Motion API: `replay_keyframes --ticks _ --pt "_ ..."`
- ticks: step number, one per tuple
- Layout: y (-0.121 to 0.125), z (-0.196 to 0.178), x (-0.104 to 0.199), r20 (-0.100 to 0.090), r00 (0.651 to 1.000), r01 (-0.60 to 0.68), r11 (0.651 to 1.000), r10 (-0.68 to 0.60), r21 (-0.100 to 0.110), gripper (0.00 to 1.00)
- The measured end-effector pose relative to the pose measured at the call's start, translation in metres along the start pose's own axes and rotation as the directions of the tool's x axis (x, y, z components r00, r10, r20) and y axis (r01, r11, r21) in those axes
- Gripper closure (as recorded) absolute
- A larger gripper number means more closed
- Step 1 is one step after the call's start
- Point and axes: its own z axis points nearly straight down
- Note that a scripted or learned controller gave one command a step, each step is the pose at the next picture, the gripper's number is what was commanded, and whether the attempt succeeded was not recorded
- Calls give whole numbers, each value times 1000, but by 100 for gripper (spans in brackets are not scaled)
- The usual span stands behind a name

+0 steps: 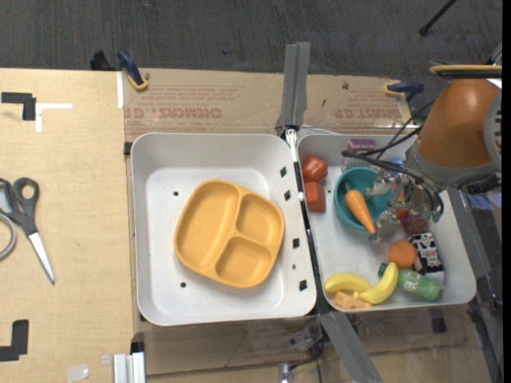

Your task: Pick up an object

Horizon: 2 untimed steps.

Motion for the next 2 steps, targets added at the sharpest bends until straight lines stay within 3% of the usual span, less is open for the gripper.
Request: replay_keyframes --ticks 1,2 --pt "56 0 -8 -4 997 -71 997 71 -2 0" --pt "59 4 25 -8 988 -152 988 152 -1 0"
